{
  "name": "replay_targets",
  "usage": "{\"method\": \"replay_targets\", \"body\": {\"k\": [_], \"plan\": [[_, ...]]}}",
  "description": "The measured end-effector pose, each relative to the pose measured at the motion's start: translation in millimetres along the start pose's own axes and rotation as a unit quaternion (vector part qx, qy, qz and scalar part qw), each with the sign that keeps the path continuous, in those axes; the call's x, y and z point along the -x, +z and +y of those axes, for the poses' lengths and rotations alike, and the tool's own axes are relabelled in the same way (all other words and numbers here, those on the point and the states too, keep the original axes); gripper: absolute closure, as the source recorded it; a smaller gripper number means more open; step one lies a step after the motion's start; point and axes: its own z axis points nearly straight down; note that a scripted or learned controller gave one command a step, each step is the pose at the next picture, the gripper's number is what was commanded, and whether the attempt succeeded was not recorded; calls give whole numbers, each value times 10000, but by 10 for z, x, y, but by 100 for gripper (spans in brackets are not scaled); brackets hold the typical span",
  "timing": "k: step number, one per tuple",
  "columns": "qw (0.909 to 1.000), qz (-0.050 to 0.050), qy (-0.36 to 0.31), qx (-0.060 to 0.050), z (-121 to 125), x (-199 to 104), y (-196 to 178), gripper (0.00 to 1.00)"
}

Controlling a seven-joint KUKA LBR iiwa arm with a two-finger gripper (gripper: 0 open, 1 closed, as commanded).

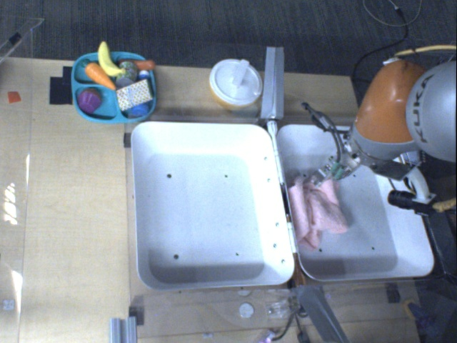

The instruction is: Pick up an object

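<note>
**Arm low over the right bin, gripper at a pink cloth**

A pale wooden bench (pixel 64 213) fills most of the frame, with dark carpeted floor (pixel 200 9) across the top and a thin loop of cable (pixel 391 7) lying on it at upper right. Two shallow white bins sit side by side in the middle: the left bin (pixel 207 263) is the larger, and the right bin (pixel 400 259) touches it along a shared edge, where a grey metal bar (pixel 272 84) runs up toward the top of the frame.

In the right bin, against its left wall, lies a crumpled pink cloth (pixel 319 209). The grey arm with its orange band (pixel 385 102) enters from the right side, and the gripper (pixel 334 168) sits at the cloth's upper edge; whether it is spread or pinching the fabric I cannot tell.

At upper left of the bench stands a blue divided tray (pixel 80 113) holding toy food, among it a banana (pixel 107 59) and a carrot (pixel 98 75). Just left of the tray is a black square (pixel 60 89). A yellow container with a white lid (pixel 235 83) stands above the left bin's upper right corner. A small red marker (pixel 13 97) lies near the left edge.
</note>
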Motion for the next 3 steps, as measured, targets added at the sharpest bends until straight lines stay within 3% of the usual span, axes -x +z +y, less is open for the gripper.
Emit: {"method": "replay_targets", "body": {"k": [1,2,3], "plan": [[9972,18,743,-38,-234,-25,-141,100],[9993,-32,-377,28,-436,-26,225,100],[9995,10,316,-21,374,-106,-687,100]]}}
